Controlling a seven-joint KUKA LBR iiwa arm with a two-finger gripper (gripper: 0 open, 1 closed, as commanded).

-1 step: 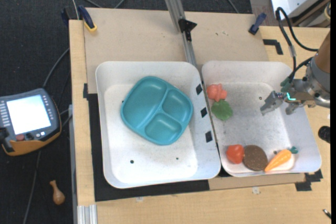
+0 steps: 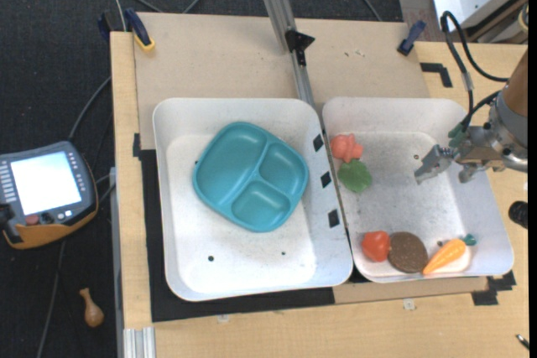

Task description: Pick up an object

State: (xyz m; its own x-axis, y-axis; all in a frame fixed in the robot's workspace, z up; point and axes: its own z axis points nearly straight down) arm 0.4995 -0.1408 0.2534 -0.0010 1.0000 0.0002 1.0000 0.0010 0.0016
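In the right bin (image 2: 495, 247), by the counter's right edge, there are five small toy foods, and any one of them could be the thing to pick up. Three sit in a row along the bin's near wall: a red tomato (image 2: 377, 245), a round brown cookie (image 2: 408, 251) and an orange carrot (image 2: 445, 256). The tomato and the cookie touch, and the carrot leans on the cookie's other side. They look like they slid there and stopped at the wall. Two more sit by the bin's left wall, near the middle of the counter: a pink-orange piece (image 2: 346, 147) and a green piece (image 2: 355, 176) just below it, almost touching.

The end effector (image 2: 438, 163) hangs over the bare middle of this bin, a little toward its right side. Its grey fingers point left and seem a bit apart, with nothing between them. It is holding nothing. No toy is under it; the green piece is the closest, off to its left.

The left bin (image 2: 180, 264) holds one teal plate (image 2: 250, 175) with three sections. It lies flat, turned a bit, and has nothing on it.
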